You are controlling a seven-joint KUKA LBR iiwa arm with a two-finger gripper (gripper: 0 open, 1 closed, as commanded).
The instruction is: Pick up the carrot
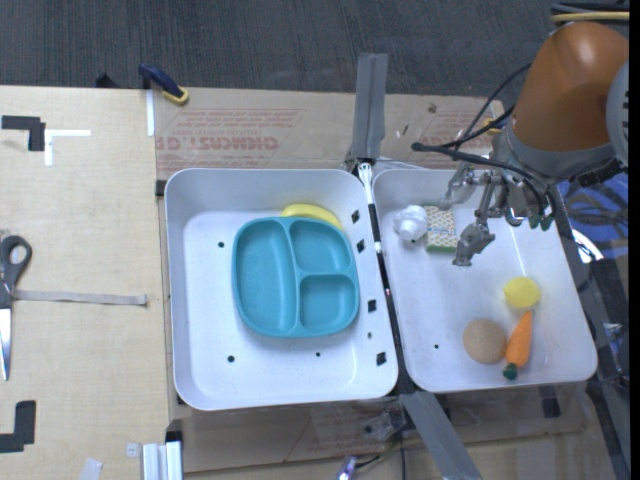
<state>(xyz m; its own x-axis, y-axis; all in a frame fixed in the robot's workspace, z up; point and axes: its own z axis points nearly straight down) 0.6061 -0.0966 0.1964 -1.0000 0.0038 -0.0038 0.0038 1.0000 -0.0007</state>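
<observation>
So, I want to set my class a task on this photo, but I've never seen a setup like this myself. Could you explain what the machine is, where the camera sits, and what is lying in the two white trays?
The picture comes from one camera fixed above a bench, looking down at a slant. The big grey and orange shape at the right is a robot arm. At its end hangs a gripper, a two-fingered metal hand, above the right bin. Nothing shows between its fingers, so it holds nothing.

The right bin holds the carrot, which the arm is meant to pick up, near the front corner. Beside it lie a tan round ball and a small yellow object. Further back sit a white object and a patterned packet.

The left bin holds a blue divided plate, with something yellow peeking out behind it. Scissors lie on the bench at the far left.
</observation>
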